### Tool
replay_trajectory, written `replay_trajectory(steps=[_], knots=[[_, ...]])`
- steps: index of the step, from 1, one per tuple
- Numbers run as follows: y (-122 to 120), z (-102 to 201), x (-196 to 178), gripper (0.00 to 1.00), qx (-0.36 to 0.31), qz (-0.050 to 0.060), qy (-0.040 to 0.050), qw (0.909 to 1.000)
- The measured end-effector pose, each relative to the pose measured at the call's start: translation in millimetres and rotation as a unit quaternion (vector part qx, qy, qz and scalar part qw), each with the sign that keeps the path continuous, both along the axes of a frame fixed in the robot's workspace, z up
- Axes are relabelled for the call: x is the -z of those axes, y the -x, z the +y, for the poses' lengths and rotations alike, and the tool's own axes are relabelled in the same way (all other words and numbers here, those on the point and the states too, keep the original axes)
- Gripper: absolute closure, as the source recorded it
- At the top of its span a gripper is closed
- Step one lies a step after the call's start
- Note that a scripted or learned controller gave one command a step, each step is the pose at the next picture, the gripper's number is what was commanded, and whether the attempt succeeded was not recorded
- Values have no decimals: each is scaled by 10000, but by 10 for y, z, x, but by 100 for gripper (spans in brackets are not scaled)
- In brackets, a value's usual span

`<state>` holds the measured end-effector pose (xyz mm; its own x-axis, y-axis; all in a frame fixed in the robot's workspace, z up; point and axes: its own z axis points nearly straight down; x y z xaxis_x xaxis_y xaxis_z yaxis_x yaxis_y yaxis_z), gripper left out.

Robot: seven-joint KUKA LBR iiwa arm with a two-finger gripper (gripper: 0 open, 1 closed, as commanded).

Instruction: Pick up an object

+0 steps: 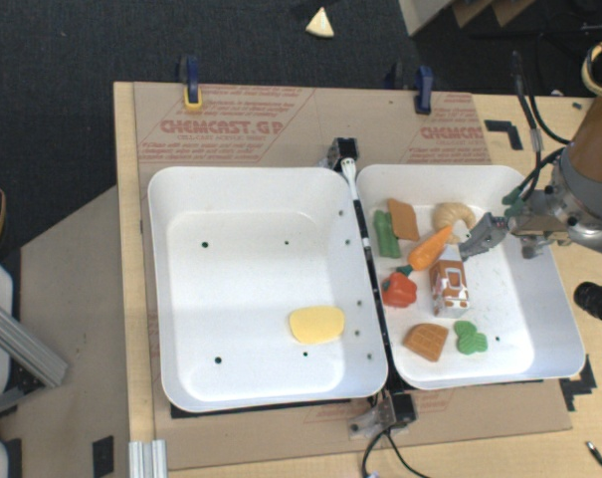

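Gripper sits over the right bin, arm entering from the right; whether its fingers are parted or closed cannot be told, and nothing is seen between them. Nearest object: one orange carrot, tapered, lying slantwise just left of the fingertips, beside one pale croissant. Further left: one green pod, one tan slab, one red pepper. Below the tool: one printed carton, one brown wedge, one green broccoli piece. Left bin, well away: one yellow oval.
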<state>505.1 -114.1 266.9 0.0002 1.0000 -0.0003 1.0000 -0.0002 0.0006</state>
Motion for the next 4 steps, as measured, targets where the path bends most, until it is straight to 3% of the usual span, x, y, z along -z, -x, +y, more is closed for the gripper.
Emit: replay_trajectory(steps=[1, 2, 3, 4], knots=[[-221, 604, 876, 0, -32, 47, -21, 10000], [-590, 112, 1646, 0, 2, -62, 25, 10000], [-1562, 133, 1457, 0, -21, -59, 12, 10000], [-1624, 205, 1821, 0, -9, -7, 0, 10000]])
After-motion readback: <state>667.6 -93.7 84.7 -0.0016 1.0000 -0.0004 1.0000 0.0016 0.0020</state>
